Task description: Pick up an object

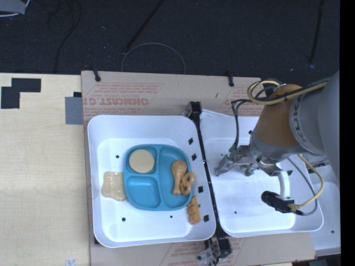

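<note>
- The grey arm (310,118), with its orange band (274,123), reaches over the right bin (260,220), near that bin's back edge.
- The gripper (236,164) hangs low over the right bin's back-left part; whether the jaws stand wide or narrow cannot be told, and nothing shows between them.
- In the left bin (111,132) a blue divided tray (147,193) lies at the middle.
- A round tan biscuit (141,160) sits in the tray's back-left compartment.
- A tan pretzel-like piece (182,177) lies in the tray's right compartment.
- A pale slice of bread (113,185) touches the tray's left edge.
- A small brown piece (193,210) lies at the tray's front-right corner, near the divider between the bins.
</note>
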Tool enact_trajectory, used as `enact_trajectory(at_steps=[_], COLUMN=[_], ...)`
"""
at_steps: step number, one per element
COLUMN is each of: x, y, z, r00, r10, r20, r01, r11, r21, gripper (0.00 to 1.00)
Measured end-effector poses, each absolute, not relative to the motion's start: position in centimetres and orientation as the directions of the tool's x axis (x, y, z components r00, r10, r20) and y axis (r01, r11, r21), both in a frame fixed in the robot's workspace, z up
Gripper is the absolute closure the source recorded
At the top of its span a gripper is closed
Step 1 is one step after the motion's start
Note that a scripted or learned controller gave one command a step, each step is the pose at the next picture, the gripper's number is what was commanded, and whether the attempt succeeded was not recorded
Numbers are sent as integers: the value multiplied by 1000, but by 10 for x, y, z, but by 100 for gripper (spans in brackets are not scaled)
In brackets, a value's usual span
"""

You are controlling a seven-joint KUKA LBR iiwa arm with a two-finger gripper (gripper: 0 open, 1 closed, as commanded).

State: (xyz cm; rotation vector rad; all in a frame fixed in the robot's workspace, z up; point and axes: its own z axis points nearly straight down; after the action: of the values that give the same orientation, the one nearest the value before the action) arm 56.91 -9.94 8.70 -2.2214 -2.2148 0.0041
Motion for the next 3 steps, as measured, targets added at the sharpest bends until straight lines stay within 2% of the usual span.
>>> enact_trajectory(at_steps=[1, 2, 3], x=[569, 574, 571], y=[-101, -102, -112], z=[98, 161, 218], r00=[8, 0, 3], r10=[1000, 1000, 1000], r20=[1, 0, -1], r01=[1000, 1000, 1000], r11=[-8, 0, -3], r21=[-5, 2, 2], gripper=[100, 100, 100])
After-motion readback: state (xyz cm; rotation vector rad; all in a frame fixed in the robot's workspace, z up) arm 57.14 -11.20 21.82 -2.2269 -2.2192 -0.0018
